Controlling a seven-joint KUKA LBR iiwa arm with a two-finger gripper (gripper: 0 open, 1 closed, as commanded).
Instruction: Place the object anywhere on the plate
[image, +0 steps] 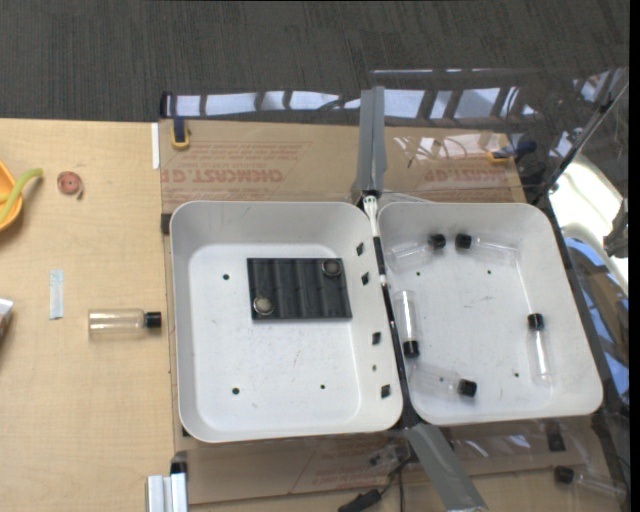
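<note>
Vials with black caps, clear and small, lie scattered in the right bin (560, 250) and none is on the plate. Which one is the object cannot be told. The plate (300, 288) is a dark ridged rectangle in the left bin (200, 330), with two small round pieces (331, 267) already resting on it.

One vial (408, 322) lies against the right bin's left wall, nearest the plate, with its long axis running up the view and its cap at the lower end. Another vial (540, 350) lies by the right wall on a similar axis, cap at the upper end. As the arm reaches in from the right, this one is judged the closer pick.

Gripper state – released or clenched – cannot be told, nor its bearing to any vial.

Deciding relation: plate lies left of every vial, across the wall between the bins – any carry must clear that wall.
</note>
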